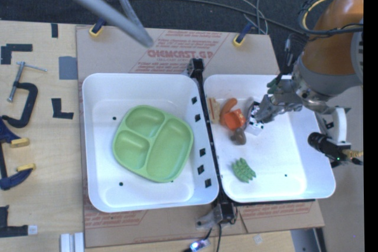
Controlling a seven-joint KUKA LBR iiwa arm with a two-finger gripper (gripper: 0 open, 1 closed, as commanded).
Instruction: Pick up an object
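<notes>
On the worktop [53,144], the left bin [94,127] held a green divided plate [153,143] lying flat. In the right bin [295,180], an orange toy [231,117] sat near the divider, touching a small brown lump [238,137] – and a green leafy piece [243,170] lay apart, further down. The claw [257,118] hung just beside the orange toy; couldn't tell how wide it was – too blurry.

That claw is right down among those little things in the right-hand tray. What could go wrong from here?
The gripper sits low beside a tight cluster: an orange object and a small brown object lie almost touching, so it might nudge both and lift neither. The green leafy object lies apart and looks safe. The bin divider is close, so pushed items could jam against it.
</notes>
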